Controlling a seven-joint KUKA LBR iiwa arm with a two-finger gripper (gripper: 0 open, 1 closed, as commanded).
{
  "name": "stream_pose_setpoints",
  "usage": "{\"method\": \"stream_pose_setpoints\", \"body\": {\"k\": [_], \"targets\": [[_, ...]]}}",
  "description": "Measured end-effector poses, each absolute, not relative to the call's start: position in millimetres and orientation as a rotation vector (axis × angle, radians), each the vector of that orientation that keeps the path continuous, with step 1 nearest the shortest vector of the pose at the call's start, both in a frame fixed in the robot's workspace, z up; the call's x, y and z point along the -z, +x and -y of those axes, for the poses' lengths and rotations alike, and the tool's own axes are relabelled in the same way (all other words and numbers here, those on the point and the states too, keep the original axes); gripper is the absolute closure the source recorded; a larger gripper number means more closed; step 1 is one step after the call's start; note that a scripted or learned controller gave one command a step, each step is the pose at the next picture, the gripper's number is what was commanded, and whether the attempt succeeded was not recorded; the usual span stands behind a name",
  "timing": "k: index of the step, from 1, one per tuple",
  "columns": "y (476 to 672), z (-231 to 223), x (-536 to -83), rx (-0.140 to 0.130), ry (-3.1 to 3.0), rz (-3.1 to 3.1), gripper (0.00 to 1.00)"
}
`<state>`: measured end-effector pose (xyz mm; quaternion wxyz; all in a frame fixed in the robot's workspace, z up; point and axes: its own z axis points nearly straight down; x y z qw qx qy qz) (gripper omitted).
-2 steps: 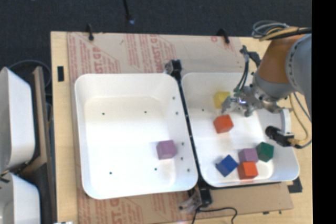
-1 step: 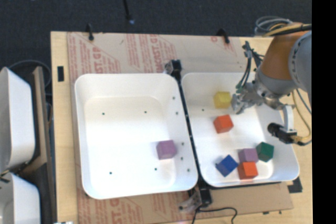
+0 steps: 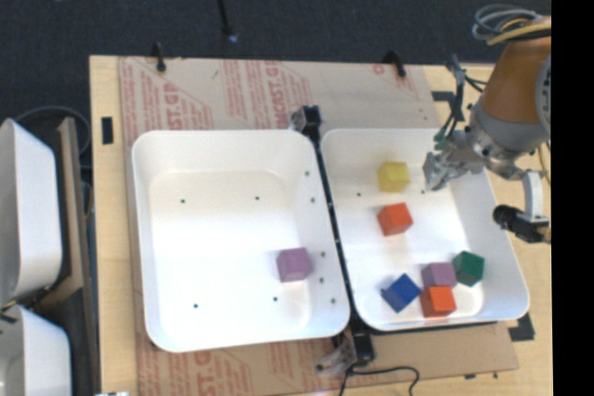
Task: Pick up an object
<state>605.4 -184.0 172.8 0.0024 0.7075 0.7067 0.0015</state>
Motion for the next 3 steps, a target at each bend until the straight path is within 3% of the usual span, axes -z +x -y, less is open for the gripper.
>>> {"method": "stream_pose_setpoints", "body": {"k": [2, 3], "targets": [[603.9, 194, -276, -0.004, 2.219, -2.218, 1.0], [586.8, 147, -281, -0.002, 2.218, -2.224, 1.0]]}}
